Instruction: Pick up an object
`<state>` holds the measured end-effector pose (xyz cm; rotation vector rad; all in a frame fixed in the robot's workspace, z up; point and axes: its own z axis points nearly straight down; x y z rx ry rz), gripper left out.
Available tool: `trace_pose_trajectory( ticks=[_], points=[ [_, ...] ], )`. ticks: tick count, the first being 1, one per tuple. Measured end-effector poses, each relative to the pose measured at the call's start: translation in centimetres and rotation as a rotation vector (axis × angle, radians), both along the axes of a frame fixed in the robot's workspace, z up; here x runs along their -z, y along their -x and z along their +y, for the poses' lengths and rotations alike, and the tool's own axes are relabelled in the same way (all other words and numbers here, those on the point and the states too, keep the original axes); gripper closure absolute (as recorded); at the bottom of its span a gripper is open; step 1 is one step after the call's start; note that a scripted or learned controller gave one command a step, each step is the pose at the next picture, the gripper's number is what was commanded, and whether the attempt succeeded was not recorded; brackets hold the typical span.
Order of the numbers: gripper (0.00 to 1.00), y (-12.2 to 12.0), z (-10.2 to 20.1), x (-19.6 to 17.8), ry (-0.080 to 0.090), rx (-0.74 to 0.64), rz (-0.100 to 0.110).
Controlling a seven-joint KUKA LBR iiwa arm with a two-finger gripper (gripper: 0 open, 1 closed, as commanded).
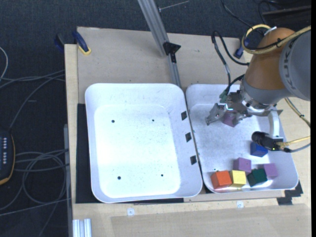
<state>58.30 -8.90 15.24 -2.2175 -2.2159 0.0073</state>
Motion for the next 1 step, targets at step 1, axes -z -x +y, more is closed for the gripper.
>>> trace_pose_trajectory(
  ticks=[1],
  points=[
    [0.0,0.14,0.08,5.33,0.0,-0.001,0.0]
  ],
)
